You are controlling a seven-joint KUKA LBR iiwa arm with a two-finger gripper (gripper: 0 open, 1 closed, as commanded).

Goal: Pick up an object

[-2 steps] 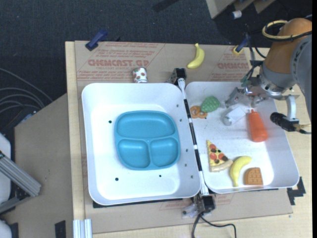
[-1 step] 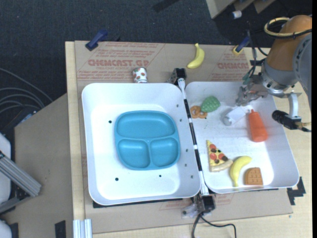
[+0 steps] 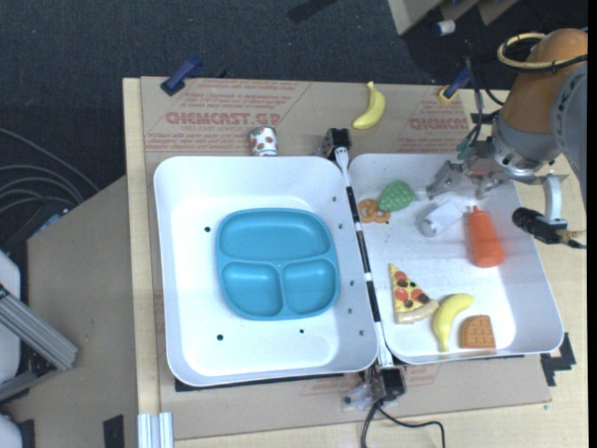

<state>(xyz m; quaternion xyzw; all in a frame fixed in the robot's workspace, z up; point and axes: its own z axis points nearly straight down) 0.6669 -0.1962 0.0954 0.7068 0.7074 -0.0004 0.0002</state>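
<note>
- Currently the arm [image 3: 546,91] reaches in from the right, its tool [image 3: 457,177] low over the far part of the right bin [image 3: 536,292].
- Cannot tell how the tool stands or whether it has hold of anything; grey metal parts blur together there.
- Loose items in the right bin: a green piece [image 3: 396,195] and a small orange pretzel-like bit [image 3: 373,212] by the left wall, a grey-white block [image 3: 440,218] just below the tool, an orange bottle [image 3: 484,237] to its right.
- Near end of that bin: pizza slice [image 3: 409,295], banana [image 3: 450,315], waffle [image 3: 477,332], close together.
- Left bin [image 3: 182,250] carries a blue divided tray [image 3: 276,261].
- A second banana [image 3: 370,108] lies on the surface beyond the bins.
- Judgement: step in hand looks like the approach or descent onto a target, most likely the grey-white block.
- Next move calls for centring over one item, closing, then lifting straight up clear of the bottle.
</note>
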